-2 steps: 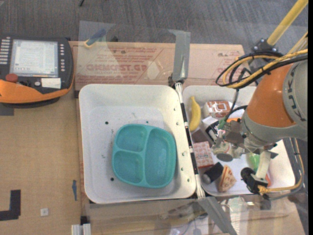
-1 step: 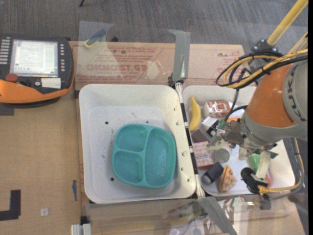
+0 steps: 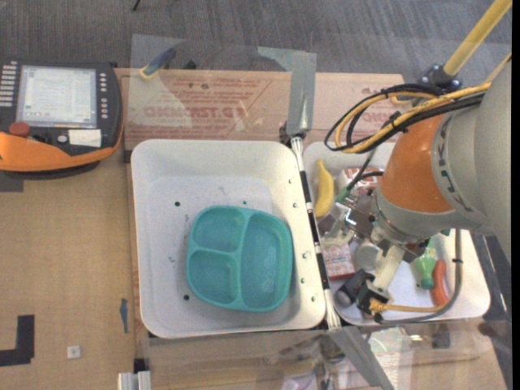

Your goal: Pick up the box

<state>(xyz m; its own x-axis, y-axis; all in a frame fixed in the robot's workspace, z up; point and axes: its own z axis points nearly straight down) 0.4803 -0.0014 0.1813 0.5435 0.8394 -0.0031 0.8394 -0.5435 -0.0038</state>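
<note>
A small box (image 3: 336, 259) with red and white print lies in the right bin (image 3: 479, 299), close to its left wall. My gripper (image 3: 348, 224) hangs low over that bin just above and right of the box, under the orange-banded wrist. The arm hides much of the bin's middle. Whether anything is in the gripper cannot be made out.
A yellow banana (image 3: 323, 187) lies at the right bin's far left. A green item (image 3: 424, 268) and an orange carrot-like piece (image 3: 441, 283) sit at its right. The left bin (image 3: 162, 177) holds a teal divided plate (image 3: 240, 257). An orange-and-grey control pendant (image 3: 57, 112) rests far left.
</note>
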